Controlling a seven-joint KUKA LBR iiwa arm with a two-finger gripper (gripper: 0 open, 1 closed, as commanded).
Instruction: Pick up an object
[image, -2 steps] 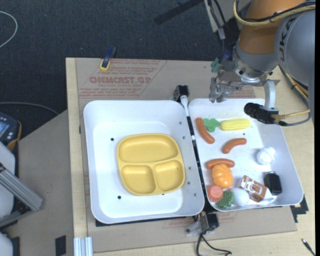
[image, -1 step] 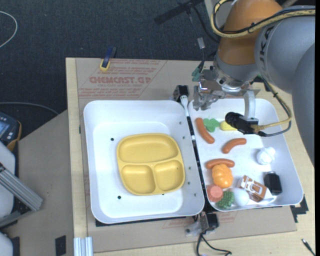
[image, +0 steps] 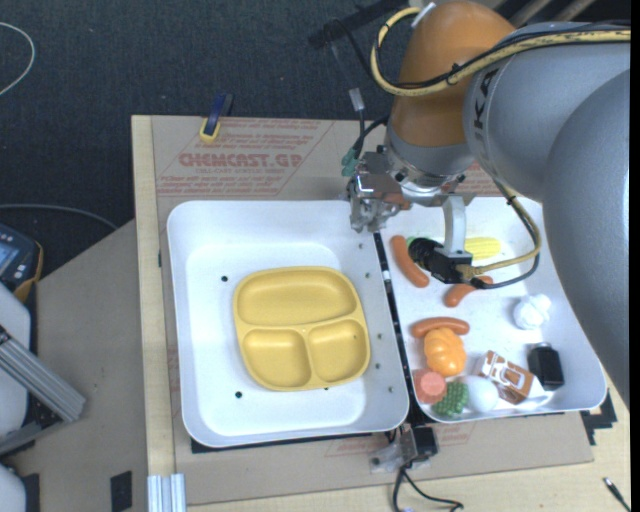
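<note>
A: Objects for picking lie in the right bin (image: 575, 395), in the right half of the frame: a long orange sausage (image: 408, 260) near its upper left corner, a second sausage (image: 440, 326) lower down, an orange fruit (image: 444, 351) touching that one from below, and a red round piece (image: 431, 385) beside some green broccoli (image: 454, 399) at the bin's lower left.

B: And further right?

A: A yellow corn piece (image: 484, 248) near the top, a small white lump (image: 531, 311) at mid-right, a brown and white packet (image: 507, 375), and a small black block (image: 546, 365) near the lower right edge.

B: Where is the pincer?

A: The pincer (image: 368, 213) sits at upper centre of the frame, over the top end of the divide between the two bins. It is small and dark against the rim, so I cannot tell how it is set, and nothing visibly sits in it.

B: The left bin?

A: The left bin (image: 200, 300) holds a yellow divided tray (image: 298, 326) with three compartments, lying flat in the middle.

B: Anything on the counter itself?

A: The counter (image: 160, 160) carries red lettering above the bins, and a blue and yellow clip (image: 213, 117) sits at its upper left edge.
</note>
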